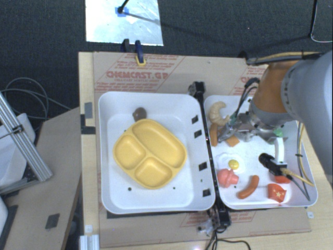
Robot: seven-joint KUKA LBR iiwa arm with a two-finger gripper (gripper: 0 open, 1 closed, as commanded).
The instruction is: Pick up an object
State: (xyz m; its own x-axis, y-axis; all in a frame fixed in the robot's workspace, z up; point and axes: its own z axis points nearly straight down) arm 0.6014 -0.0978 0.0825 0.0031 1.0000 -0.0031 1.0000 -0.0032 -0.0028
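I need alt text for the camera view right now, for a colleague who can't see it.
The gripper is low in the right bin, beside a croissant, with a fried egg, sausage and tomato nearby. The left bin bears a yellow divided plate.

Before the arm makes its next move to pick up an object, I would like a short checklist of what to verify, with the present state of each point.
1. Gripper is over the right bin, where the small objects lie: ok.
2. An object is within reach of the gripper: ok, an orange piece and the croissant lie close to it.
3. An object is seen between the fingers: cannot tell, the wrist hides them.
4. Other objects lie apart from the gripper: ok, the sausage, the fried egg and the pink piece are nearer the front.
5. Left bin with the yellow divided plate is away from the arm: ok.
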